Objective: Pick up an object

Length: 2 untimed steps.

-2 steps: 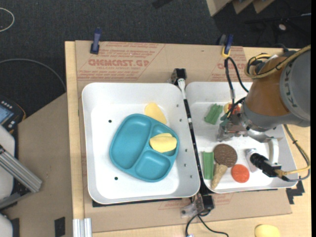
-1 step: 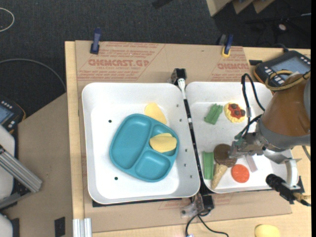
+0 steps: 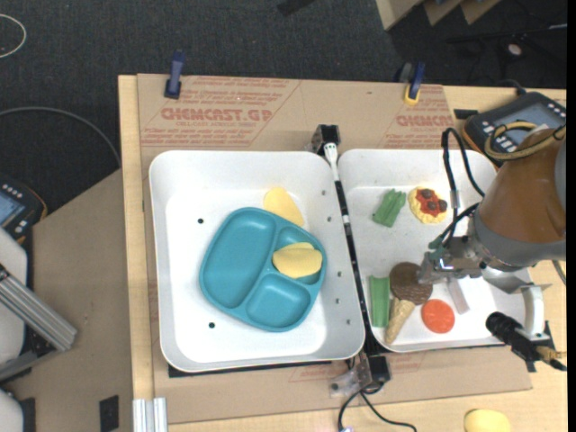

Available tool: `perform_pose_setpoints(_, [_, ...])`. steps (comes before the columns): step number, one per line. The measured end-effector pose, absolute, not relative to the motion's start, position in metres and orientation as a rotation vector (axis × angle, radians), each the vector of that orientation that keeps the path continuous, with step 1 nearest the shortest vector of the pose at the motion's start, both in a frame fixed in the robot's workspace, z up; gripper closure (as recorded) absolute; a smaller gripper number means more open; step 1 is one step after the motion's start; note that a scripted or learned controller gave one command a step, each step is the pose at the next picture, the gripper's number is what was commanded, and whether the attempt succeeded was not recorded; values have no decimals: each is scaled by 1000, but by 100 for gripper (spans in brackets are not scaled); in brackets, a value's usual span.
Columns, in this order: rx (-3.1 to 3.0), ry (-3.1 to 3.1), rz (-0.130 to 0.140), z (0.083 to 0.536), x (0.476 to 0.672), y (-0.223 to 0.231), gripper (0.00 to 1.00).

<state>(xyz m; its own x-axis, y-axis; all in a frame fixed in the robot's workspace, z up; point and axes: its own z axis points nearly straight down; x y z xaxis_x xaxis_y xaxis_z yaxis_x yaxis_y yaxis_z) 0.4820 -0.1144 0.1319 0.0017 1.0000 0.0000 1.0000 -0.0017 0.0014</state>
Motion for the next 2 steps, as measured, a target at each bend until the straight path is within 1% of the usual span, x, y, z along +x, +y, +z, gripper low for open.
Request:
perform_pose_setpoints(1, [2207,2212,17,306,482,-119,100])
perform_pose_setpoints(2, [2207,2215,18,432,481,-98,100])
